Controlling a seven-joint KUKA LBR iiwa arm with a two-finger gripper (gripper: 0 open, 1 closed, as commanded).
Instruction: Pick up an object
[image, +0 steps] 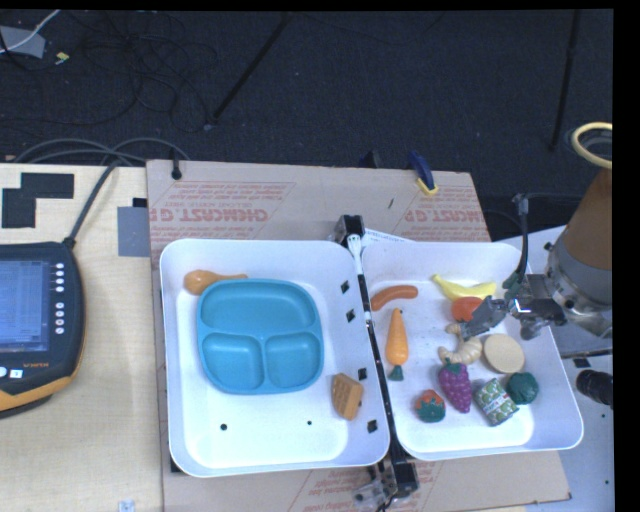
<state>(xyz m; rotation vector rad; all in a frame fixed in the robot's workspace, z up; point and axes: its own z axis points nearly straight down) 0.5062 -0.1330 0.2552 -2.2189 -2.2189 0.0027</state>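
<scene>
My gripper (507, 315) hangs over the right bin (560, 425), near its right side, with the grey arm (588, 262) coming in from the right. Its two dark fingers stand apart, open, with nothing between them. One finger (486, 313) is beside a red tomato (463, 308); a round beige bun (503, 354) lies just below the gripper. Around it lie a yellow banana (465, 287), a pale knobby piece (461, 352), purple grapes (455, 386), a green can (494, 400) and a dark green lump (522, 387).
The right bin's left half holds a red sausage (393, 296), a carrot (398, 337) and a strawberry (431, 405). The left bin (185, 420) holds a blue divided plate (262, 335), an orange drumstick (205, 281) and a brown bread slice (347, 396). A pendant (30, 320) lies far left.
</scene>
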